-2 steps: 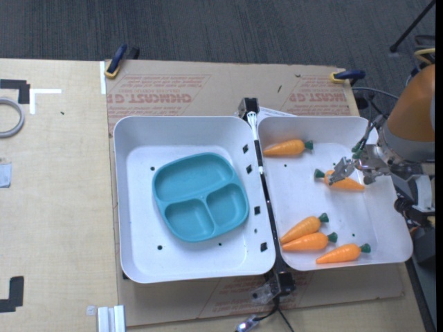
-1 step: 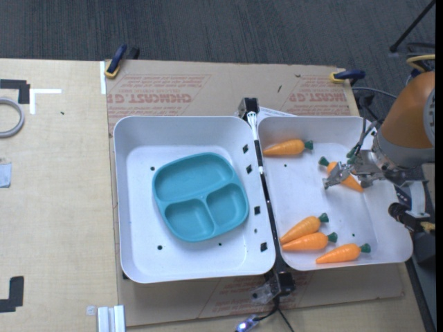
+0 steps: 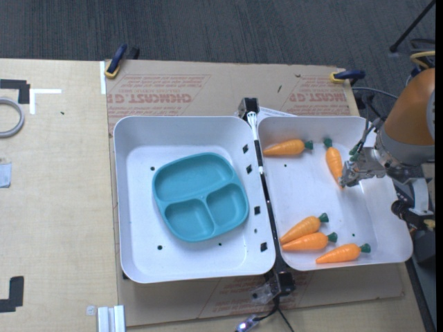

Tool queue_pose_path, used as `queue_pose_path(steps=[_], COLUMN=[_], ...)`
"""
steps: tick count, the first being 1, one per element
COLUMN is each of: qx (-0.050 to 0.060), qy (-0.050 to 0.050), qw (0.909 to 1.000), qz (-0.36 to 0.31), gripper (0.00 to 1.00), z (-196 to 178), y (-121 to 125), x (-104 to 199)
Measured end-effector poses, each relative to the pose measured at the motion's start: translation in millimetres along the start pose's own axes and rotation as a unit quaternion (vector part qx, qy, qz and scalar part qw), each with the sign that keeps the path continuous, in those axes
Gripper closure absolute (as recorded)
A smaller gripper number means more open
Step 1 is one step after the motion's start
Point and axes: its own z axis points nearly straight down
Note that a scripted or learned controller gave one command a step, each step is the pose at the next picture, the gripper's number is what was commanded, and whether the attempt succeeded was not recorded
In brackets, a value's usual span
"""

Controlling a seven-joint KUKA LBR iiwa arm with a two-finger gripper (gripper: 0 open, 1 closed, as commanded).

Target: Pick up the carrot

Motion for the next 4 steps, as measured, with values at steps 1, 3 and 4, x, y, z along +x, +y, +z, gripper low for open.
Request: queue_pose_path(steps=[1, 3, 4], qx=[0.0, 0.0, -0.001], qy=[0.0, 0.0, 0.0], qw=[1.0, 1.0, 1.0], qz=[0.0, 0.001, 0.001], gripper=[0.0, 0.0, 1.0], z=[0.0, -9.8, -20.1], y=[0.0, 0.5, 1.1], x=[0.0, -0.3, -0.6])
